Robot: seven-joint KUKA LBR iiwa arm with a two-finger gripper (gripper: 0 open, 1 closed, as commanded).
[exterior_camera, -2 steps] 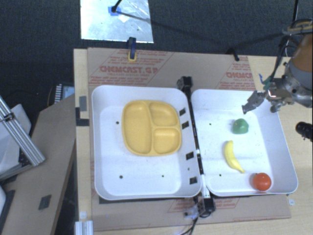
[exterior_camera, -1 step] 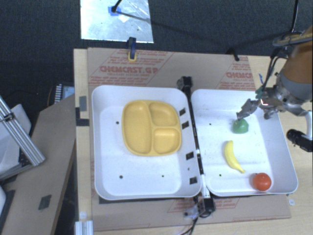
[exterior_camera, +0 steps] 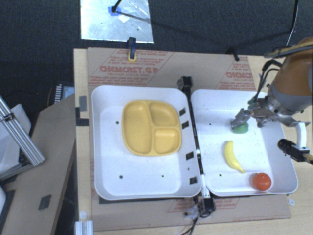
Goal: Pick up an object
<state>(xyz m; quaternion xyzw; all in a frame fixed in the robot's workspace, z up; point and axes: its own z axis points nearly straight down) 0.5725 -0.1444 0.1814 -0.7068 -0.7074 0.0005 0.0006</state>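
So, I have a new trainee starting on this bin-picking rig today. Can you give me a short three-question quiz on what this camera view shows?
1. True or false: the yellow divided plate lies in the same bin as the banana.
2. Which thing is the gripper closest to? A) the orange ball B) the green object C) the banana
3. How many loose things lie in the right bin?

Key:
1. False: the plate is in the left bin, the banana in the right bin.
2. B: the gripper hovers right by the green object.
3. Three: green object, banana, orange ball.
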